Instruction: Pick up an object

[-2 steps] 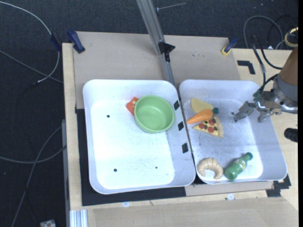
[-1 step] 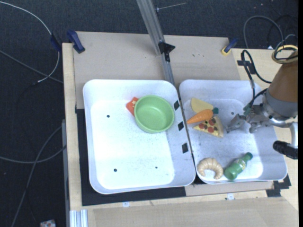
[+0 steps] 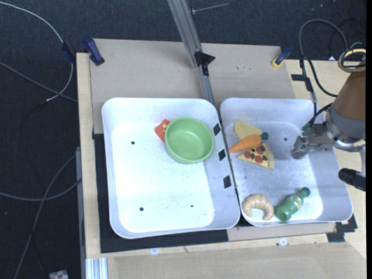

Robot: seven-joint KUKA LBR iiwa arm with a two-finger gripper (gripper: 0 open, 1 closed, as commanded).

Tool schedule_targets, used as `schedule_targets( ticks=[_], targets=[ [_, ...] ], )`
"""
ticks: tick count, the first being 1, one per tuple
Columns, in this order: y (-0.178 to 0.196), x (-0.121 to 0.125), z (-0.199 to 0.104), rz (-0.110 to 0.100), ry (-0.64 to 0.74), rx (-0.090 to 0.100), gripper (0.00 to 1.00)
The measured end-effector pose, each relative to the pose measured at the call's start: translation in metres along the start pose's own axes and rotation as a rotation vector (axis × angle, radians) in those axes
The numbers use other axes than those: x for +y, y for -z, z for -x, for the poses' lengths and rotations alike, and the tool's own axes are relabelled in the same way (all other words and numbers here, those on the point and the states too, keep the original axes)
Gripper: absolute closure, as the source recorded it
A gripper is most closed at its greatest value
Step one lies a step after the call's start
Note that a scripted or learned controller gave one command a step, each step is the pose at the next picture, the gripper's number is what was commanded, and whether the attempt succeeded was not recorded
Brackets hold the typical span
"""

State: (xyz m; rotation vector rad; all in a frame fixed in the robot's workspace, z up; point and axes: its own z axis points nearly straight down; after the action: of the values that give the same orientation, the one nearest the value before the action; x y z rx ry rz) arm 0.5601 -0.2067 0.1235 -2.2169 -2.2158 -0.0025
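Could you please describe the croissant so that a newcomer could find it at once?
Look in the right bin, along its near edge. The croissant lies there just left of the green bottle. It is the only pale tan, curved piece; the carrot and pizza slice lie farther back.

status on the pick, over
Tool low in right bin, nothing seen held. Nearest: pizza slice and carrot, off to its left. Croissant, green bottle at front wall. Path unobstructed.
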Motion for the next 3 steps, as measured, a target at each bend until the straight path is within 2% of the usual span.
schedule_targets(
  ticks=[1, 3],
  targets=[
    [0.065, 0.004, 0.004, 0.012, 0.001, -0.008, 1.0],
    [0.17, 0.001, 0.004, 0.016, 0.002, -0.009, 1.0]
  ],
)
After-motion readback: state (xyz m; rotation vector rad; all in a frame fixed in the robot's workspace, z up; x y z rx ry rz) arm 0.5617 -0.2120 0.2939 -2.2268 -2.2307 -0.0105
